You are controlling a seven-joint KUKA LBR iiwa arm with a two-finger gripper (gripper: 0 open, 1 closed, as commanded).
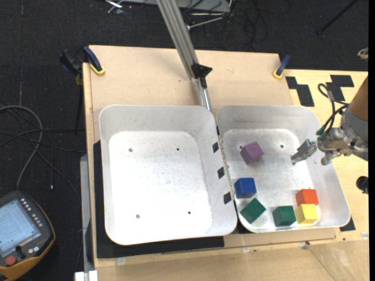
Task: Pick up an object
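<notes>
Well, starting at the far left, an orange-edged teach pendant (20, 230) lies on the dark floor, out of the action. Moving right, the left bin (158, 183) sits on the bench, just speckled white floor and nothing for the arm to go after. Across the divide, the right bin (281, 130) holds all the candidates, and every one of them rests on the bin floor. Nearest the dividing wall, a blue cube (245, 187) with a dark green block (253, 210) just nearer the camera. A purple cube (252, 152) stands apart, toward the far side of the bin. Further right along the near wall, a green cube (284, 215), then a yellow cube (307, 213) with an orange-red cube (307, 196) touching its far side.

And now the gripper (309, 150), reaching in from the right, hanging over the bin's right half, right of the purple cube and well apart from the near cluster. Its fingers look slightly parted, with nothing between them.

So by my read, the pick has not been made: no object lifted, none gripped. Still to come are choosing a block, lining up, descending, closing and lifting. The purple cube looks the easiest, since it stands alone.
</notes>
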